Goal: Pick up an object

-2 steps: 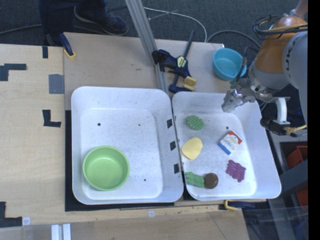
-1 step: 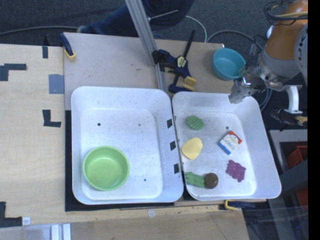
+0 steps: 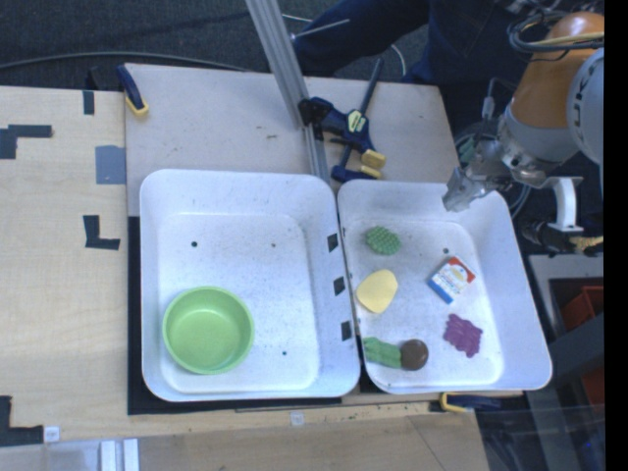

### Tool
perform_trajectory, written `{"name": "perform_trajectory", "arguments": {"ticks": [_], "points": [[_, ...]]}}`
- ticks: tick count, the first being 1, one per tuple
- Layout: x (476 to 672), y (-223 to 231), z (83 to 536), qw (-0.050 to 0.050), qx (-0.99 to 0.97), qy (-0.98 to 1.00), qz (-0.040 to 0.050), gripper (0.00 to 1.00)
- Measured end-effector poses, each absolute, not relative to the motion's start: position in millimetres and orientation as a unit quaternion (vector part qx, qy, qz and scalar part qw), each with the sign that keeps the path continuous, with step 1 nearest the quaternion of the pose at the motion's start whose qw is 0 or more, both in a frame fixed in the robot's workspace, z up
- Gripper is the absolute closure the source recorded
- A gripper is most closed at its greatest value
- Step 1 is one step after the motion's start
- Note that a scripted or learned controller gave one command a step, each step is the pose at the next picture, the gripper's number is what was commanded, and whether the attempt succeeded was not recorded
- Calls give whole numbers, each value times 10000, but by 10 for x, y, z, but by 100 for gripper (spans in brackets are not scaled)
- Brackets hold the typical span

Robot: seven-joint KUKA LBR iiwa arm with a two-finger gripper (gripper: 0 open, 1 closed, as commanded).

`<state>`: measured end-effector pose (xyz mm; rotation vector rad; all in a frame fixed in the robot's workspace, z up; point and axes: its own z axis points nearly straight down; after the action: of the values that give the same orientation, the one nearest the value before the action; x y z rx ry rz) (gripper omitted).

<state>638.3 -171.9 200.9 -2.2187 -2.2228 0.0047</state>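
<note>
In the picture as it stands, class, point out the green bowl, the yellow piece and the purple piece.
green bowl (image 3: pixel 208 330): camera view, inner floor of the bowl.
yellow piece (image 3: pixel 377 290): camera view, middle of its top.
purple piece (image 3: pixel 462 335): camera view, its centre.

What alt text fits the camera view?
Robot gripper hovers over the right bin's far corner, above a green scrubber, yellow piece, small carton, purple piece and green-brown item. Left bin holds a green bowl.

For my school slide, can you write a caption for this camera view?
Grey robot arm's gripper hovers over the right white bin of small toys; a round green bowl sits in the left white bin.
</note>
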Motion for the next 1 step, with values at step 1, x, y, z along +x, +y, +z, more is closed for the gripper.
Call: {"name": "perform_trajectory", "arguments": {"ticks": [1], "points": [[6379, -1112, 1975, 14, -7048, -7094, 2, 100]]}}
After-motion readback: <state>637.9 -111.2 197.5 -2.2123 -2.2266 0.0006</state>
